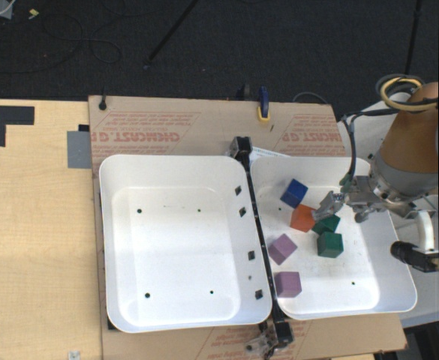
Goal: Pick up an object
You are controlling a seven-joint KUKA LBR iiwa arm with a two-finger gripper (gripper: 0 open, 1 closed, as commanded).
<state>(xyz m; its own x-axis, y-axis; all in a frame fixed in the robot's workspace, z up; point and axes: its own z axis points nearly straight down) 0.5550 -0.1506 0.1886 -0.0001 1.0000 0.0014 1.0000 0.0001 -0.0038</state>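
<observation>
Over rt bin (384, 295), jaws (329, 220) pinch a dk-green block (327, 225), w/ orange block (302, 219) touching it.

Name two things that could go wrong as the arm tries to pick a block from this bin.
1. The gripper is over crowded blocks: the orange block and two green blocks sit close together, so it may nudge neighbours instead of grasping one.
2. A pushed blue block could slide toward the right bin wall.
</observation>
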